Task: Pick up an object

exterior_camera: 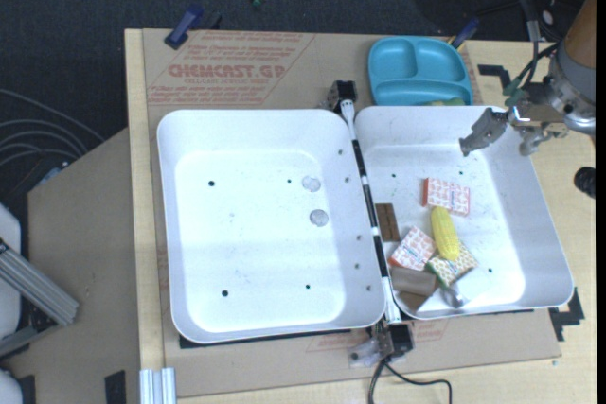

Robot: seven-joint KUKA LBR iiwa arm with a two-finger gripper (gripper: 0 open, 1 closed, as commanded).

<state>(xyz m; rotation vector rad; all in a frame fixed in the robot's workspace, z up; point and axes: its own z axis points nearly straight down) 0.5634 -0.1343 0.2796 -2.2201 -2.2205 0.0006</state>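
the bench [237, 71] carried two white bins side by side. the left bin [189, 147] had only two small round discs [314, 201] lying toward its right side. the right bin [530, 232] held every pickable thing, bunched near its near left corner: a yellow corn cob [445, 234], a red-and-white checked packet [447, 195] just beyond it, a second checked packet [412, 249] to its left, a small green-and-red block [451, 266] touching the cob's near end, and a brown piece [411, 284] nearest the bin's rim. a blue divided tray [417, 66] sat beyond the right bin. the arm [578, 61] reached in from the right, and its gripper [511, 130] hung over the far right part of the right bin, well apart from the pile. nothing sat between its fingers; how wide they stood could not be told. by the look of it, the pick had not begun: the reach to a target, the closing and the lift all remained.
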